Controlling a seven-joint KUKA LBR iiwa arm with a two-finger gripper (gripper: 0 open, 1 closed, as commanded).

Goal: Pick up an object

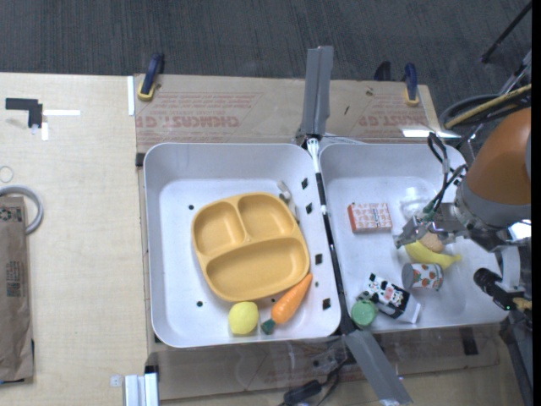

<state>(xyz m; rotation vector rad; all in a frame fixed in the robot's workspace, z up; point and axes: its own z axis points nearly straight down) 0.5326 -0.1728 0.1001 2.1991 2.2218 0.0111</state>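
The banana (432,253) lies in the right bin (385,174), toward its 3 o'clock side, a yellow curve with its tip pointing toward 4 o'clock. The gripper (425,232) sits directly over the banana's 10 o'clock end, touching or nearly touching it; whether its fingers are spread or pressed together cannot be told, nor whether the fruit is between them. The arm (499,172) enters from 3 o'clock, its orange band above the wrist and cables looping over the bin's far corner.

Just at the banana's 6 o'clock stands a small printed can (423,277), close enough to crowd it. Farther toward 7 o'clock lie a black-and-white cow-patterned toy (387,295) and, beside it at the bin's near-left corner, a green round piece (363,313). At the banana's 10 o'clock, apart from it, rests a red-and-white box (369,217).

In the left bin (161,227) a yellow divided plate (250,245) fills the middle. At its 6 o'clock lies a lemon (243,317), with a carrot (290,302) slanted just beside it, touching the plate's edge.
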